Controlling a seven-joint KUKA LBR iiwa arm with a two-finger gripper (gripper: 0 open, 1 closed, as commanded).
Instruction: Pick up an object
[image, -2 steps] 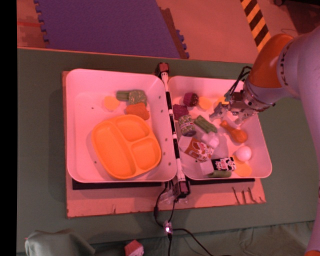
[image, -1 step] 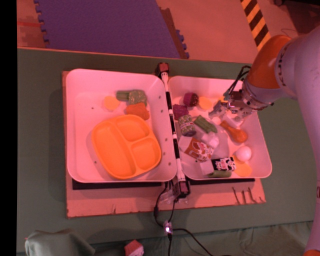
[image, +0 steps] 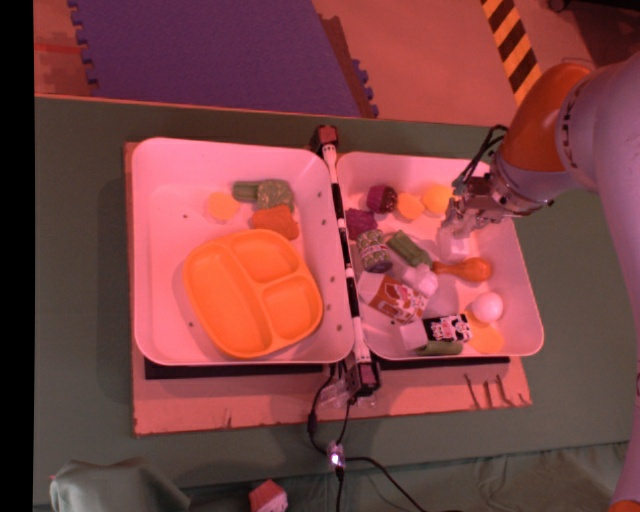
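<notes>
Two shallow white bins sit on the table. Nearest, a glossy orange divided tray (image: 254, 291) fills the left bin (image: 160, 200). Farther right, the tool (image: 462, 225) hangs over small toys, beside a rounded orange piece (image: 464, 268).

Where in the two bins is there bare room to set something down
Left bin: bare floor along its left wall, beside the orange tray, and across the far edge above the green block. Right bin: crowded in the middle and near corner; a small bare strip lies right of the orange bottle, near the gripper.
</notes>
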